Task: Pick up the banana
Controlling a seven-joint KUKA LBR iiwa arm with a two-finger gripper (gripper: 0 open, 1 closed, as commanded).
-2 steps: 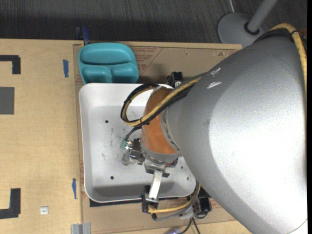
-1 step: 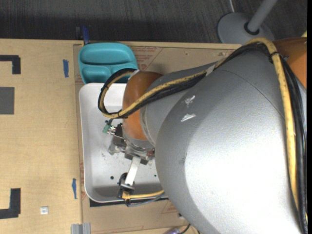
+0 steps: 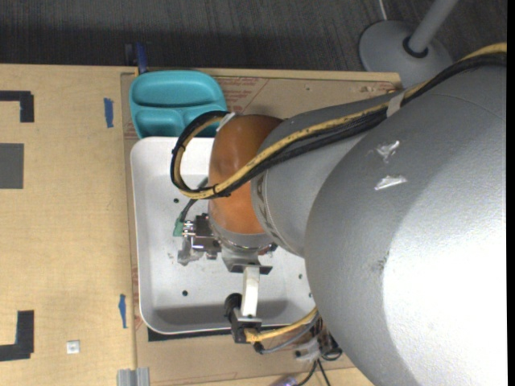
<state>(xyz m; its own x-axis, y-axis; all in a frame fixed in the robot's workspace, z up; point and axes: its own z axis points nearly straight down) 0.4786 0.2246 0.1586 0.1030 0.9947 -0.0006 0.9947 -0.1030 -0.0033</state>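
Fingers [image 3: 187, 244] hang low inside the white bin [image 3: 153, 215], their opening and any banana's heading impossible to tell

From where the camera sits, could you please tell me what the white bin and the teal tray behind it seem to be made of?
The white bin looks like smooth moulded plastic: rounded corners, soft sheen, small dark holes in its floor. The teal tray also appears plastic, semi-glossy, with rounded moulded compartments. Both sit on what looks like a matte brown cardboard sheet.
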